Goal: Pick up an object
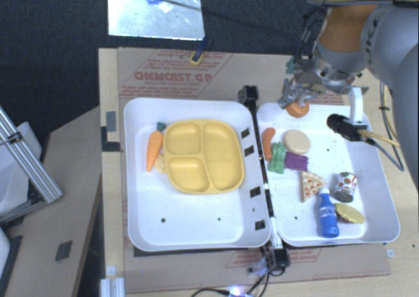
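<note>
Hovering tool [300,98] sits right over an orange piece [298,110] at the right bin's [386,214] far rim. Can't tell its grip state. Judgement: centre on the piece, stay off the rim, descend straight. Cookie [296,140] lies just nearer than the piece; avoid nudging it.

The light is bright and even. The two white bins [196,237] glow a lot, and their flat parts look almost washed out. A shiny metal sheet [156,1] past the bench's far edge shows pale glare. Shadows are soft and small. The picture is a bit grainy, and the arm [366,21] looks slightly fuzzy.
</note>
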Action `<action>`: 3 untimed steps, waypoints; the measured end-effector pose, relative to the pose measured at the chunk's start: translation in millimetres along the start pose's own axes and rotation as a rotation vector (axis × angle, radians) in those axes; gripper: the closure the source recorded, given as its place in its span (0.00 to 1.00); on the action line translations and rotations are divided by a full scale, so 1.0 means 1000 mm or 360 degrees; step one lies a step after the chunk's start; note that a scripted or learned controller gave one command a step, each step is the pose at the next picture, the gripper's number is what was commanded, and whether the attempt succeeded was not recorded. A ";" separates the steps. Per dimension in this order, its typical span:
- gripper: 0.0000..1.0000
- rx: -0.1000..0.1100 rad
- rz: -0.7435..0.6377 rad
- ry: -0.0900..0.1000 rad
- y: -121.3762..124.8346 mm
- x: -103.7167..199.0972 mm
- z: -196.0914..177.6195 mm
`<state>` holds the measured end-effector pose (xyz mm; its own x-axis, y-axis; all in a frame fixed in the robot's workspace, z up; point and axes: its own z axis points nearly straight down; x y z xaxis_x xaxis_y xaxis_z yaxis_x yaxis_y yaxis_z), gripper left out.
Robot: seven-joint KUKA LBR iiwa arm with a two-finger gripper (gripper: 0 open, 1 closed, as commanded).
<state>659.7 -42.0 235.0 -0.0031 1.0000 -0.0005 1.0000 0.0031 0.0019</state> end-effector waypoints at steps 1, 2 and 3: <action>1.00 0.0001 0.0003 0.0000 -0.008 0.002 0.018; 1.00 -0.0002 -0.0004 0.0000 0.005 0.000 0.018; 1.00 -0.0002 0.0002 0.0000 0.006 -0.006 0.008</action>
